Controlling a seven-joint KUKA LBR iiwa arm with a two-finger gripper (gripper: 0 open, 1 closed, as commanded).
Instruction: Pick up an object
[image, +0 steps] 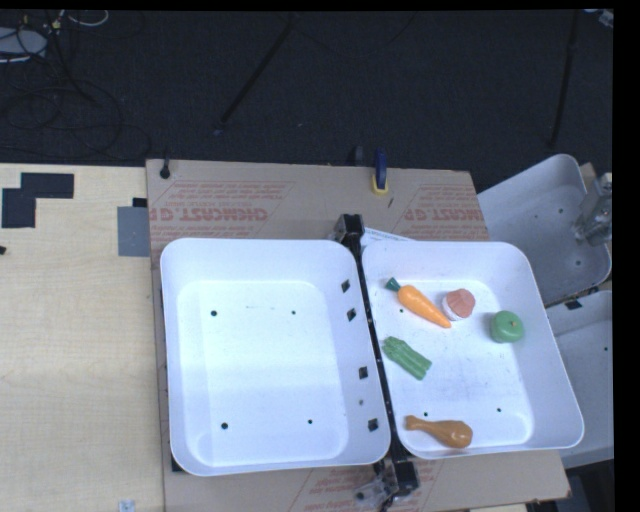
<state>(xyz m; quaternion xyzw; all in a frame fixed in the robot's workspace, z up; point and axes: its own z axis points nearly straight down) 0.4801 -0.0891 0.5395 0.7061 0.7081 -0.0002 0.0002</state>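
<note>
The right bin holds several toy foods. An orange carrot with a green top lies near its back left. Beside it sits a round pink and white slice. A green apple rests toward the right wall. A ribbed green vegetable lies near the centre divider. A brown drumstick lies along the front wall.
The left bin stands beside the right one on a cardboard sheet. A grey metal plate sits at the right edge. Black clips join the bins at the divider.
</note>
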